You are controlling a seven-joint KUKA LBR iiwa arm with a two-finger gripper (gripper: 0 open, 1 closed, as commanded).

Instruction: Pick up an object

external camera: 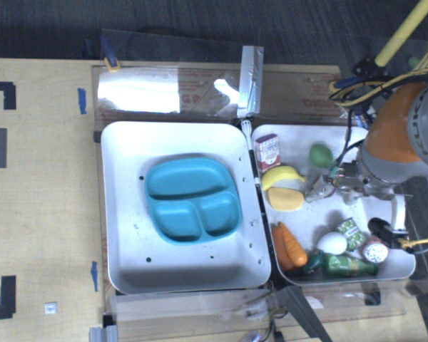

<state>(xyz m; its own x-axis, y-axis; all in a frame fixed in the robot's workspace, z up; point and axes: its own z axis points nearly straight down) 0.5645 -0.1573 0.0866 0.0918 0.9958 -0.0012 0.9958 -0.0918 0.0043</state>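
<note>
The right bin (297,137) holds several small items: a red-and-white can (268,150), a green ball (319,154), a yellow banana-like piece (281,177) above a paler yellow lump (286,200), an orange carrot (290,246), a white egg (333,244) and a green bottle (347,265) lying on its side. My gripper (322,186) is low over the middle of this bin, just right of the yellow pieces and below the green ball. Nothing is visibly held in it.
A blue divided plate (192,198) lies in the left bin (121,142). A green-and-white packet (351,231) and a small round lid (374,251) sit by the egg. Yellow cables (357,85) hang at the back right. A clear panel (171,84) stands behind the bins.
</note>
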